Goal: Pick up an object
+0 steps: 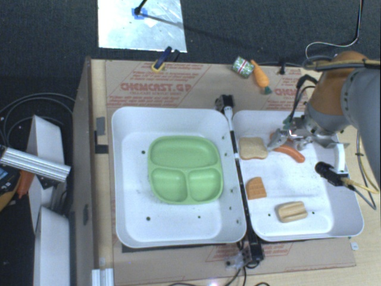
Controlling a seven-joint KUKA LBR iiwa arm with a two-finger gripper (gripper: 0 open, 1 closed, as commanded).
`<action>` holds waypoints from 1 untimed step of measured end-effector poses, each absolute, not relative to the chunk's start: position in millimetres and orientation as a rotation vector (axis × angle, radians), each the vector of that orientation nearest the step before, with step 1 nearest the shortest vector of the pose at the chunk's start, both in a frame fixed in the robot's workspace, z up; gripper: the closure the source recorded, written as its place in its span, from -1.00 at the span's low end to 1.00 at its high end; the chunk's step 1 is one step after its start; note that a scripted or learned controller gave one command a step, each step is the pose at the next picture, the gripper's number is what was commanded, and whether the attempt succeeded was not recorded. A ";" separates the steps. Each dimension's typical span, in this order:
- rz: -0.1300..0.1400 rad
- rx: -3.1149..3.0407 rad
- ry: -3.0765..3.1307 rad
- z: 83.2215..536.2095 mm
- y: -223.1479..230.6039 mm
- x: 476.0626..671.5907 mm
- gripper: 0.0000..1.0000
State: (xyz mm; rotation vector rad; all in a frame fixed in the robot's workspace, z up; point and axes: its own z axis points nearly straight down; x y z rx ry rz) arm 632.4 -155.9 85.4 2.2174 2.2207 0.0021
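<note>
Cardboard-topped bench bears two white bins; in the right bin [342, 216] an orange sausage [290, 154] lies with its long axis slanting left-up to right-down, beside the gripper [281, 137], whose grip I cannot tell.

- We see a green divided plate [185, 169] lying in the left white bin [128, 159].
- We note a toy carrot [260, 76] and small can [243, 67] on the cardboard [178, 85] behind the bins.
</note>
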 end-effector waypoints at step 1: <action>0.003 2.214 2.223 121.6 -169.8 651.4 -1.00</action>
